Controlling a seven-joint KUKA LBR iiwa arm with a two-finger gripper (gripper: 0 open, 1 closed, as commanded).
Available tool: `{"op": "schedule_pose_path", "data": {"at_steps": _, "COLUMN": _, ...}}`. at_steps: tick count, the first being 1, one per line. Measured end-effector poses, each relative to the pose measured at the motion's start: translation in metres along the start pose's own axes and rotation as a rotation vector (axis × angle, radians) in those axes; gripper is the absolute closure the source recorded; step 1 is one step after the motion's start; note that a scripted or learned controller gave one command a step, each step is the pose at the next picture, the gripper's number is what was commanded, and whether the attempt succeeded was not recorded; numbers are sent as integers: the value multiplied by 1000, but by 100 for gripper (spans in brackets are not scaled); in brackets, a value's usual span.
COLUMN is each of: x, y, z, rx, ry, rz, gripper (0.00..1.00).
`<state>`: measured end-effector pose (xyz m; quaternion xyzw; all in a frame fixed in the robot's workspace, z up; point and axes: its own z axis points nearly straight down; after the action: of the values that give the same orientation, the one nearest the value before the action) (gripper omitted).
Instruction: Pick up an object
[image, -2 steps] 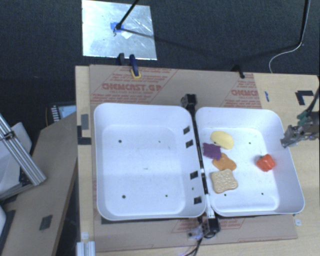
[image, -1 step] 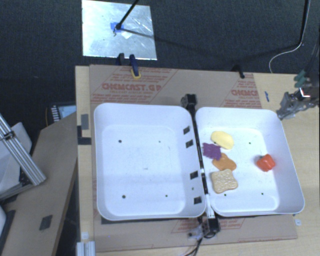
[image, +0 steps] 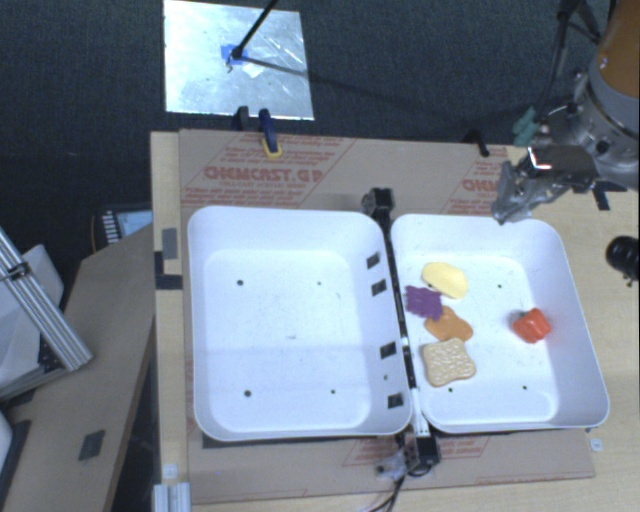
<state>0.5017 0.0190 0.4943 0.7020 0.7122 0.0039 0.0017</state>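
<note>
White plastic forms the left bin (image: 290, 320), lying mid-frame with a bare floor. Just right of the divider, the right bin (image: 575, 300) holds every candidate for picking. Clustered near its left wall are a yellow lump (image: 445, 279), a purple piece (image: 422, 301), an orange-brown piece (image: 450, 326) touching it, and a tan waffle-like square (image: 448, 362) below. A red-orange piece (image: 532, 325) sits well apart toward the right wall, probably the easiest grab since nothing crowds it. At the upper right, the gripper (image: 512, 203) hangs above the bin's far rim, away from all the pieces, seemingly parked before a descent. Whether its jaws are open or closed, I cannot tell; nothing is seen between them.
</note>
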Motion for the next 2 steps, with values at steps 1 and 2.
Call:
{"op": "schedule_pose_path", "data": {"at_steps": 1, "x": 58, "y": -12, "z": -34, "rx": 2, "ry": 0, "rz": 3, "gripper": 100}}
{"op": "schedule_pose_path", "data": {"at_steps": 2, "x": 121, "y": -14, "z": -34, "rx": 6, "ry": 0, "rz": 4, "gripper": 100}}
